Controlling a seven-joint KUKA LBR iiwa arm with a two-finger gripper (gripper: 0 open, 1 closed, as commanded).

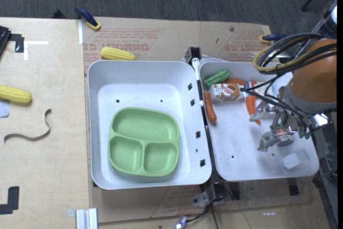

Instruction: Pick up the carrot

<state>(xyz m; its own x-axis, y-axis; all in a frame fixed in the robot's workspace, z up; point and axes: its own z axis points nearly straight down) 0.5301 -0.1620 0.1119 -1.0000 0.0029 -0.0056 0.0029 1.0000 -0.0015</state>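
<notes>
An orange carrot (250,105) lies in the right bin (236,161), near its back, just right of a small orange-and-white packet (225,91). A longer red-orange sausage-like piece (210,109) lies along that bin's left wall. My gripper (275,140) hangs over the bin's right half, a short way to the front right of the carrot and apart from it. It is open, with nothing between its fingers.
A green vegetable (216,76) lies at the right bin's back left corner, and a white cube (295,160) at its front right. The left bin (102,88) holds a green divided plate (143,141). Two corn cobs (117,53) (15,94) lie outside the bins.
</notes>
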